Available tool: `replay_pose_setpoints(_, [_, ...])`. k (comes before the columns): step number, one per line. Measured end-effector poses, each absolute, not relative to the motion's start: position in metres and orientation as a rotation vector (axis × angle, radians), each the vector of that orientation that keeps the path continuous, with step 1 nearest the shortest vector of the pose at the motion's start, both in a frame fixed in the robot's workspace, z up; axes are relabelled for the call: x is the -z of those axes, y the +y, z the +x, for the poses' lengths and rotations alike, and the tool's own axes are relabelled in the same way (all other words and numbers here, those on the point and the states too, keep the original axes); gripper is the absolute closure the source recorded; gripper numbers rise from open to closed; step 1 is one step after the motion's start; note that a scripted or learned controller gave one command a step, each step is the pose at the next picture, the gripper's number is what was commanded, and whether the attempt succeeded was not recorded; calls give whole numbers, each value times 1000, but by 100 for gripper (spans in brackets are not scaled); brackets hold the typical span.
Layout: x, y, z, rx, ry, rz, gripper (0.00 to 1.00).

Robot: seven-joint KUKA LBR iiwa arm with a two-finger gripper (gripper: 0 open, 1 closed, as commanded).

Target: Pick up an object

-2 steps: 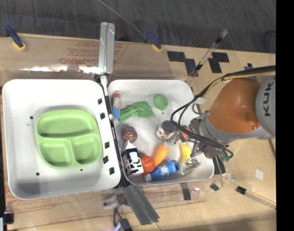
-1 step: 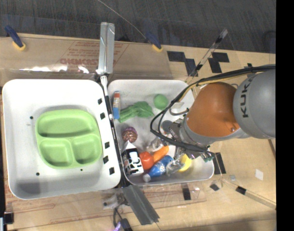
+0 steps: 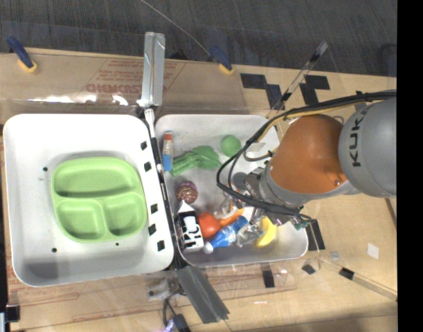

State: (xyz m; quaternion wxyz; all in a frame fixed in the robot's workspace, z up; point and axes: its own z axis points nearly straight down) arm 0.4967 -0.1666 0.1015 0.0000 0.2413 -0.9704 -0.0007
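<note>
Camera view: gripper [image 3: 247, 221], finger state impossible to tell, sits low-centre right over the yellow object [image 3: 266, 232], blue object [image 3: 226, 236] just leftward.

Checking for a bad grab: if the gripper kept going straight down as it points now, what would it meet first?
Probably the clutter at the right bin's near edge: the gripper hangs over the yellow object and blue object. Depth is unclear from above, so which comes first is uncertain.

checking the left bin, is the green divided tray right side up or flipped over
Right side up: the green tray lies flat in the left bin, its three hollow compartments facing the camera.
</note>
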Motion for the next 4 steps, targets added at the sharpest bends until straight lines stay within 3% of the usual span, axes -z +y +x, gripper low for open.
replay_pose_setpoints(1, [-233,-122,497,-9,-3053,787,100])
replay_pose_setpoints(2, [-159,-127,579,5,-2981,984,100])
replay_pose_setpoints(3, [-162,-128,580,1,-2985,984,0])
replay_pose_setpoints(4, [-91,-106,568,6,-2994,940,0])
